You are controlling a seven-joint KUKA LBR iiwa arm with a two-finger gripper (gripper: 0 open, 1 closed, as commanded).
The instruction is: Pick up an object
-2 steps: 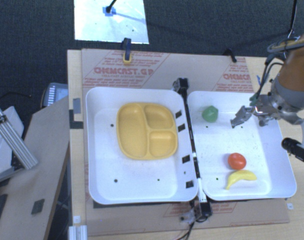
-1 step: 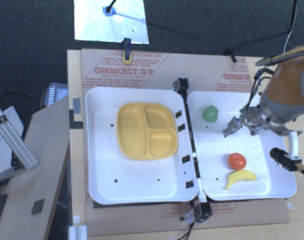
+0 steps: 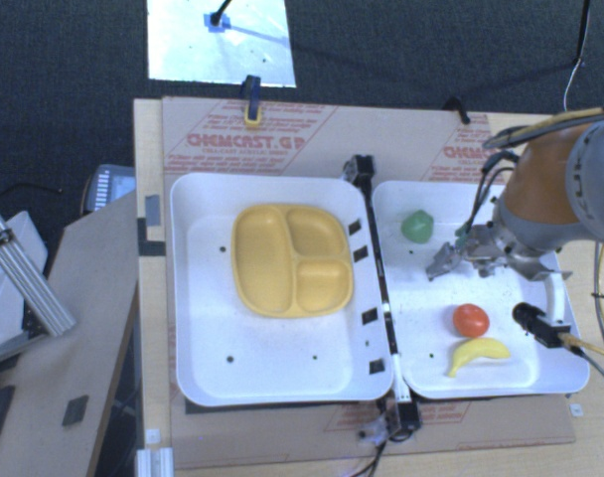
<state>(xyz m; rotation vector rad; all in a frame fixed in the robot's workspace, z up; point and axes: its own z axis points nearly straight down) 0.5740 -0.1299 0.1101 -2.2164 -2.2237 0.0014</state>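
In the right bin (image 3: 555, 374), a small green round object (image 3: 417, 227) lies at the far left. A red tomato-like ball (image 3: 470, 319) and a yellow banana (image 3: 479, 353) lie close together near the front. My gripper (image 3: 459, 263) hovers over the middle of this bin, between the green object and the red ball. It is open with nothing between its fingers. The grey arm with its orange band (image 3: 545, 182) comes in from the right and hides the bin's far right part.
The left bin (image 3: 205, 366) holds a yellow divided plate (image 3: 290, 259). A black divider strip (image 3: 374, 266) with clips runs between the bins. Cables and a black fitting (image 3: 535, 324) trail from the wrist over the right bin's right side.
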